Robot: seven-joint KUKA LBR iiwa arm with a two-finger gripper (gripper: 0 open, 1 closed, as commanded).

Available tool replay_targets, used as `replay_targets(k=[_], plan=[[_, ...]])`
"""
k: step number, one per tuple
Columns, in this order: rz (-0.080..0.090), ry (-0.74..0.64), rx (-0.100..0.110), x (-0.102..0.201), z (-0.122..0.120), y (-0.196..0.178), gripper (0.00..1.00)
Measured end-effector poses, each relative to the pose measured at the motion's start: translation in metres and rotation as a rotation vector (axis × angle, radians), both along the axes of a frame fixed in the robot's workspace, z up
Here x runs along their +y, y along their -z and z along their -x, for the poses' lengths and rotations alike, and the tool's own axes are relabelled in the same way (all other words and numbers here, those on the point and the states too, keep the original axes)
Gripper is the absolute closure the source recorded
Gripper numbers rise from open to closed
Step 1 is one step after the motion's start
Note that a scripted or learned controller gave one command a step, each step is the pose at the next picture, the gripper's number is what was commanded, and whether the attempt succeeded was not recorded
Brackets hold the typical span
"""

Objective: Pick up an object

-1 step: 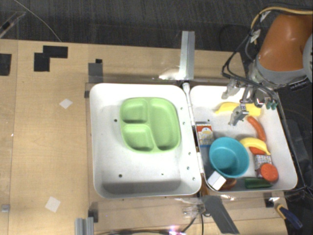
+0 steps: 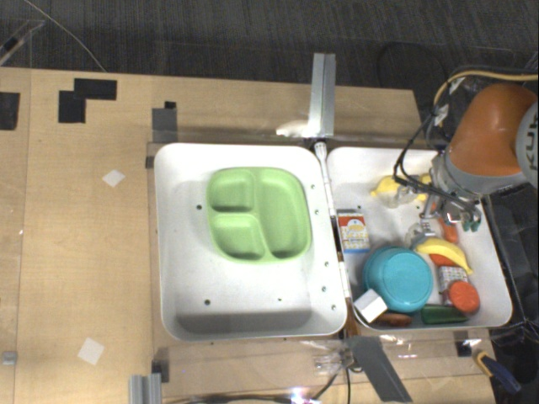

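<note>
The right bin holds a jumble of objects. A teal bowl sits near its front, with a yellow banana just to its right. A small red and white box lies by the divider, and a yellow toy lies at the back. My gripper hangs low in the right bin, just above the banana and behind the bowl. The grey wrist and orange band rise above it and hide part of the bin's back right corner. Nothing shows as held.
An orange-red round object, a green item, a white block and a brown item crowd the right bin's front. The left bin carries a green divided tray. A metal post stands behind the divider.
</note>
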State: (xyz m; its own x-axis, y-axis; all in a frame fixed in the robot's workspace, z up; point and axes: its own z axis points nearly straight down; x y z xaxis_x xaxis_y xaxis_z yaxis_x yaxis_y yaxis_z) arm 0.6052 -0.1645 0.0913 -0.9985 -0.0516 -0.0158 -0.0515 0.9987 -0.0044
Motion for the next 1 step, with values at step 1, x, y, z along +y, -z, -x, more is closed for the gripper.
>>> replay_targets(k=[1], plan=[[0.002, -0.008, -0.01, 0.003, -0.0034, -0.013, 1.0]])
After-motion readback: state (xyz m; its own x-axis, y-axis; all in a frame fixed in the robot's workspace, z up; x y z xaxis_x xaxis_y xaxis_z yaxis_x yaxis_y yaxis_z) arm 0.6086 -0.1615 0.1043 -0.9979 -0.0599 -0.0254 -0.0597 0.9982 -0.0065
